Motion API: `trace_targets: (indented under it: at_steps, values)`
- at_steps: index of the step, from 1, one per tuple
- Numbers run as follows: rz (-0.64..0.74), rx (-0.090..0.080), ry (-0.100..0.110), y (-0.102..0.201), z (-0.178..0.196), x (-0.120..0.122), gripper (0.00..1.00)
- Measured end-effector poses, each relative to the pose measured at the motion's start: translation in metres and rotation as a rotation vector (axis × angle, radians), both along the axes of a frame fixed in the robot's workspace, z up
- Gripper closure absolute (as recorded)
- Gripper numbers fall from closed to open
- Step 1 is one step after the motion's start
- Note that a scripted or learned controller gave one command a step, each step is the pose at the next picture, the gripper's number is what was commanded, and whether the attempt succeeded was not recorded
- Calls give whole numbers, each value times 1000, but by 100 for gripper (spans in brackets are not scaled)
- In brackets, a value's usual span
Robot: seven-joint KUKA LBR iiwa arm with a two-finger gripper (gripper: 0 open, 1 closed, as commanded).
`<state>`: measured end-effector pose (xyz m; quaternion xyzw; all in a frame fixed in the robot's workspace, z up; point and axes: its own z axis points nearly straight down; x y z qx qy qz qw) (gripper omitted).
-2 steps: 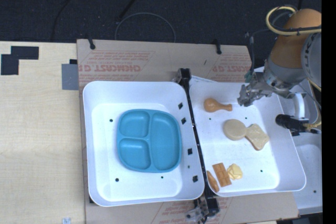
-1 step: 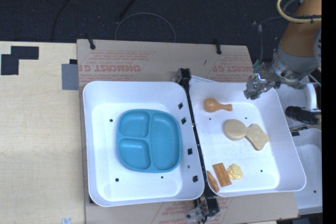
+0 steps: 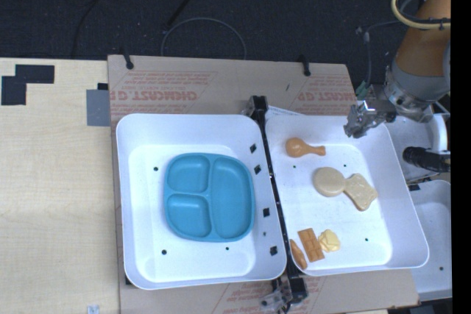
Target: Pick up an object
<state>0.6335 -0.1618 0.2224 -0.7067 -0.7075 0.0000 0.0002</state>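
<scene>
The right bin (image 3: pixel 397 228) holds several toy foods. A tan drumstick (image 3: pixel 304 148) lies near its far edge. A pale round piece (image 3: pixel 329 182) sits mid-bin, touching a toast-shaped slice (image 3: pixel 361 191) on its right. Near the front lie an orange-brown waffle piece (image 3: pixel 310 244), a thin orange strip (image 3: pixel 297 254) and a small yellow lump (image 3: pixel 330 240). My gripper (image 3: pixel 358 123) hangs above the bin's far right corner, away from all of them, with nothing visible between its fingers.
The left bin (image 3: pixel 140 158) carries a blue divided plate (image 3: pixel 207 196). A black divider (image 3: pixel 268 187) runs between the bins. Cardboard (image 3: pixel 221 88) lies under both. The arm (image 3: pixel 421 55) stands at the right, with cables on the dark floor behind.
</scene>
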Motion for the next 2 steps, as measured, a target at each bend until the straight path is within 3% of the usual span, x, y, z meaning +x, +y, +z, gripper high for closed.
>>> trace_targets:
  at_steps: [2]
  values:
    - [3,1,2,110,16,8,100]
